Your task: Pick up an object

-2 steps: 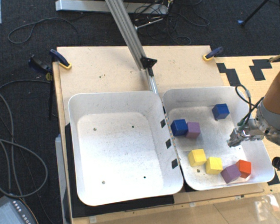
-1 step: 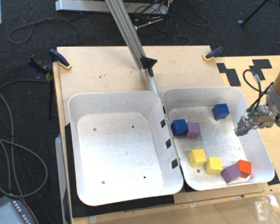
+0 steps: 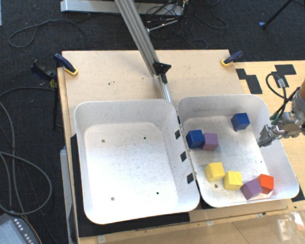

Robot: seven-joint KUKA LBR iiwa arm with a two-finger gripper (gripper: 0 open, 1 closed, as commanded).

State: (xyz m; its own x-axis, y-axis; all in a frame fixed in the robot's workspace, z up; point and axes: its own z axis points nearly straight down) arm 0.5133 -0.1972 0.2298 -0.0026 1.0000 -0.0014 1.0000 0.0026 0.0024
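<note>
The gripper (image 3: 264, 138) is positioned over the right bin's (image 3: 278, 152) rim, near the blue cube (image 3: 240, 121); whether anything is held cannot be told.

Single fixed cam, sitting above the bench (image 3: 139, 68) and looking down at a slant, so the far edge is landing near the top of frame and the near edge at the bottom. It's standing far enough back that both white bins are fitting in whole: left bin (image 3: 88, 164) filling centre-left, right bin (image 3: 278, 152) centre-right. Dark carpet with cables (image 3: 25, 152) is showing along the left and top. A metal pole (image 3: 139, 32) is running from top centre down toward the seam between the bins. The arm (image 3: 296, 115) is coming in at the right edge, cropped.
</note>
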